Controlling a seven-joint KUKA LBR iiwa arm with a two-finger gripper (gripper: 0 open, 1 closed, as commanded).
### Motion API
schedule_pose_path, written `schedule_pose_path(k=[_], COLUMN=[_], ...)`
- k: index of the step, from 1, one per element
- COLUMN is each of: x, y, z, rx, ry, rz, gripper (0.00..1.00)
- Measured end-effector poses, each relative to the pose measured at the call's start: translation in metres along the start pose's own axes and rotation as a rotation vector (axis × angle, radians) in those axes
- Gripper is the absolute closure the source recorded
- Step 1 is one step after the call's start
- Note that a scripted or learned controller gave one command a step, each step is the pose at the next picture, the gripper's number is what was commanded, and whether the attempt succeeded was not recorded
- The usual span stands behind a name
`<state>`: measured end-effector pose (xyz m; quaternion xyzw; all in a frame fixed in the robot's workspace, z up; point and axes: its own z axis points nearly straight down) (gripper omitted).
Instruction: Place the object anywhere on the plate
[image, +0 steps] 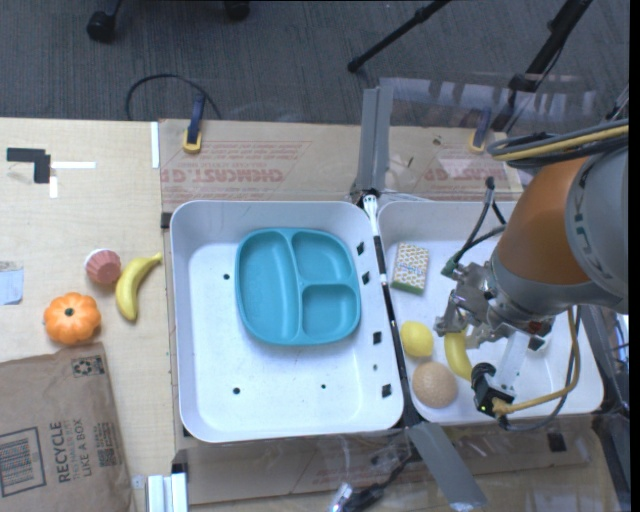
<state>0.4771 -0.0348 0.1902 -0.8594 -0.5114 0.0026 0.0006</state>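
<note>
Camera view, looking down at a slant: two shallow white bins sit side by side. The left bin (200, 330) holds a teal divided plate (298, 285), lying flat toward the upper middle of the bin with its three compartments bare, a wide and easy target for a drop. The right bin (395, 222) holds the loose items: a small patterned packet (410, 267) near the upper left corner, a yellow lemon (416, 340) against the left wall, a tan egg-shaped piece (434, 384) just below it, and a yellow banana-like piece (457, 355) just beside the lemon, right under the arm's wrist.

The gripper (462, 330) is low in the right bin, above that yellow piece, which is probably the object it is going for; the wrist housing and cables cover the tip, so whether the claw is spread, pressed together or pinching anything cannot be told. Nothing can be seen lifted clear of the bin floor, so I judge the task's object to lie in the right bin, with the carry over the divider to the plate not yet done.

Outside the bins, on the bench to the left, lie a small pumpkin (72, 318), another banana (133, 286) and a pink cupcake (103, 267), well apart from the work.
</note>
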Motion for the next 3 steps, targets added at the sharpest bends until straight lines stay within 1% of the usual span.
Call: schedule_pose_path(k=[1, 2, 3], x=[0.103, 0.17, 0.17], y=[0.041, 0.056, 0.056], z=[-0.001, -0.001, -0.001], rx=[0.0, -0.001, -0.001], ry=[-0.001, -0.001, -0.001], rz=[0.013, 0.038, 0.038], gripper=[1.0, 1.0, 0.0])
